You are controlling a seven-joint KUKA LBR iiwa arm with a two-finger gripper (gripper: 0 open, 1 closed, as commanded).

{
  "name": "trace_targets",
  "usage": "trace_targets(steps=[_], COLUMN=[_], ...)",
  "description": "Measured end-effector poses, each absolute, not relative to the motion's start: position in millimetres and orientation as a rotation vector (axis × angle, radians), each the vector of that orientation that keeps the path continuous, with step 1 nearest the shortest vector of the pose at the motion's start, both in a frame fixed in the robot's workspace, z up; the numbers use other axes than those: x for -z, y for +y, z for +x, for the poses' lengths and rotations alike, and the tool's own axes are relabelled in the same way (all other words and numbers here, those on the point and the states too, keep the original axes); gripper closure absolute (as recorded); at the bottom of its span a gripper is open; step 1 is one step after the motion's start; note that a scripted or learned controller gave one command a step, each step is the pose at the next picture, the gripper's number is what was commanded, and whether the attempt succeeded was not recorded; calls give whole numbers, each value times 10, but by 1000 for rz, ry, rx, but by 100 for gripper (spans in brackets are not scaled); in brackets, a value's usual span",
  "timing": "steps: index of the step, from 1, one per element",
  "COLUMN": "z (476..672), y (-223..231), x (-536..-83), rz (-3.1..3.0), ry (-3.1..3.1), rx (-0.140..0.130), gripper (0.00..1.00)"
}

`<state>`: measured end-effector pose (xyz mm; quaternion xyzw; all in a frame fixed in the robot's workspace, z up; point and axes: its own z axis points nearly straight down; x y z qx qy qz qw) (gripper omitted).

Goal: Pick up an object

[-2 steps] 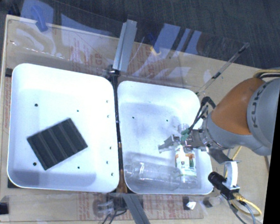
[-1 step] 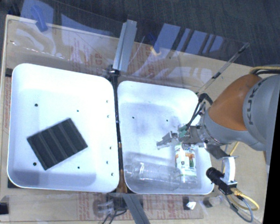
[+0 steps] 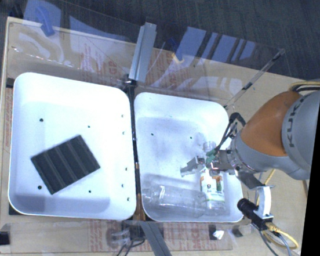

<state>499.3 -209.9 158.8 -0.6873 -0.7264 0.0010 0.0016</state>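
My gripper (image 3: 198,163) hangs low over the right bin (image 3: 168,111), near its right side. Just below and right of it lies a small white bottle with a green label (image 3: 214,189), close to the gripper; contact cannot be made out. A clear plastic bottle (image 3: 174,196) lies on its side along the bin's front wall, left of the white bottle. In the left bin (image 3: 65,91) a flat black ribbed slab (image 3: 64,163) rests at a slant, far from the gripper.
The grey arm with its orange band (image 3: 270,133) reaches in over the right bin's right rim. A metal post (image 3: 142,52) stands behind the divide between the bins. Clear panels lean along the bench's back edge.
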Motion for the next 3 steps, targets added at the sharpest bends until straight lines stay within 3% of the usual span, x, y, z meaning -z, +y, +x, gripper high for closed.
trace_targets(steps=[1, 3], z=[5313, 4924], y=[-2100, -2092], x=[-1497, -1751], rz=[-2208, -2182], ry=[-2231, -2254], rx=[-3, -1], gripper=[0, 0])
